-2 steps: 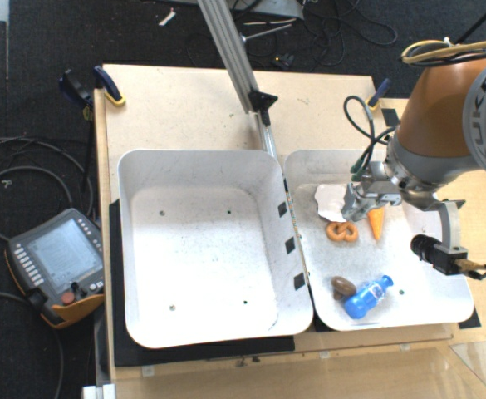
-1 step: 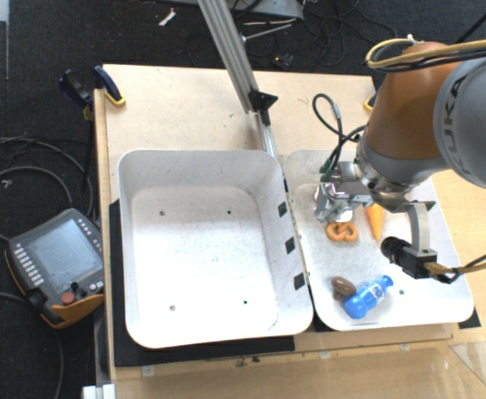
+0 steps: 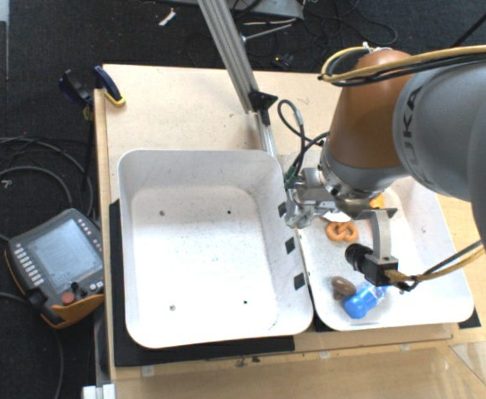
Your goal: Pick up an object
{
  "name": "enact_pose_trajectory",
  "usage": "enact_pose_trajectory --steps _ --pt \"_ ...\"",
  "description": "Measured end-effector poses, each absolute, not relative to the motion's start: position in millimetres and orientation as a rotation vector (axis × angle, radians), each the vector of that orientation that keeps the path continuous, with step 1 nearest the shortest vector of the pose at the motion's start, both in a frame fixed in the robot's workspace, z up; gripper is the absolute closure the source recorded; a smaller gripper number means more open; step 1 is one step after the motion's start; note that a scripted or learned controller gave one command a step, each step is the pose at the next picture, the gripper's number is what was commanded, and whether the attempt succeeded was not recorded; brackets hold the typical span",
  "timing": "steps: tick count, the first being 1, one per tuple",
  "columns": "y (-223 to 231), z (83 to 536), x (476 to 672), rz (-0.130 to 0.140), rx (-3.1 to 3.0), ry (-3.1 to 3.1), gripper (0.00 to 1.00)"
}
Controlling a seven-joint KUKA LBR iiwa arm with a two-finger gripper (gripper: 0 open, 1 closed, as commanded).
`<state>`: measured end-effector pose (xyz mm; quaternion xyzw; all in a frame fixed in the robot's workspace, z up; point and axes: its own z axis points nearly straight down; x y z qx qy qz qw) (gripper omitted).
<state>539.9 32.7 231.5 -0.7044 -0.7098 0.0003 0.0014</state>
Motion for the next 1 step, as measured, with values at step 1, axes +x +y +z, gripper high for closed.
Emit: enact_pose_trajectory --steps 1 --pt "83.0 222.8 535.6 0.002 -2.211 -2.228 1.0"
